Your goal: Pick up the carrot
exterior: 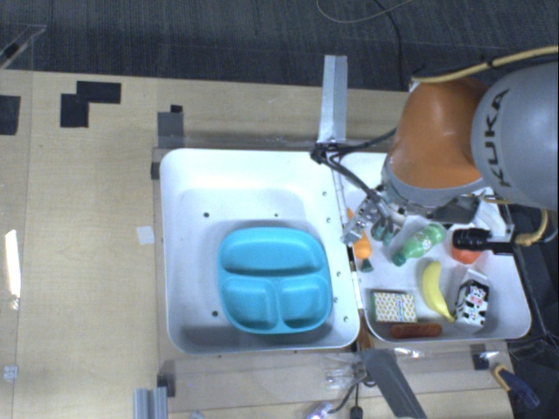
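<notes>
Your gripper (365, 227) hangs low over the left margin of the right bin (517, 318), hard by the wall it shares with the left bin (188, 234). Whether it is parted or closed you cannot tell from above, as the wrist and its orange band (437, 133) cover much of it. The carrot (362, 250), a small orange piece, lies just below the gripper in the view, close against that shared wall and apart from everything else. You have little room on that side: the wall runs just left of the gripper and the carrot. A green bottle (417, 243) lies tilted just to the gripper's right. Further right of the gripper sits a round orange-red thing (465, 254). Below and right of the gripper, a banana (434, 288) lies near a black-and-white patterned item (472, 305). Below the carrot, a small yellow patterned box (394, 305) sits beside a brown bar (416, 329) at the bin's near rim. The print on the box is too small to read. Across the wall, well left of the gripper, a blue three-part tray (275, 278) takes the middle of the left bin, with bare white floor open around it, widest along its upper and left sides. A black cable (349, 171) runs in above the gripper. The grey arm (520, 160) carries the one legible word, "KUKA", in black letters.
</notes>
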`<state>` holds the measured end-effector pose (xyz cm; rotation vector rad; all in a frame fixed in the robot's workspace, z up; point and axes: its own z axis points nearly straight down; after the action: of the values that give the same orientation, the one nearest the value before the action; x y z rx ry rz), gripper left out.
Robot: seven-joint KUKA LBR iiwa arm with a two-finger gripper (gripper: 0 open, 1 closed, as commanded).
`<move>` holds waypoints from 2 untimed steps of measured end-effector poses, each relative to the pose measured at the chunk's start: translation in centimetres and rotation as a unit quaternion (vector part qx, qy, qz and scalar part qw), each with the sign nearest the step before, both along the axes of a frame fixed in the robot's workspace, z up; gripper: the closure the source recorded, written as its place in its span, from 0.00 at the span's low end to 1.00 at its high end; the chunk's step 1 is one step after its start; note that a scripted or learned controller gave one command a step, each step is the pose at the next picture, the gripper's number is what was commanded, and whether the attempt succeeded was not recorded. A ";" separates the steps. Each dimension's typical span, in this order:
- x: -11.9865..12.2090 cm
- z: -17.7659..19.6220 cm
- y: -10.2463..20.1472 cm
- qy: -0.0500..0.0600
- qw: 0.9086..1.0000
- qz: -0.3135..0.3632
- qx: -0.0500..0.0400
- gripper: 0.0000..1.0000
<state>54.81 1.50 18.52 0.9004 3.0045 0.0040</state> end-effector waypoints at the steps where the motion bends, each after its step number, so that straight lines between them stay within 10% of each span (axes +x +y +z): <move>1: 6.0 6.1 3.1 -0.001 0.991 -0.135 0.001 1.00; 2: 3.6 3.5 0.3 0.000 0.995 -0.104 0.000 1.00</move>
<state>58.40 1.78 22.06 1.2079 2.8938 0.0048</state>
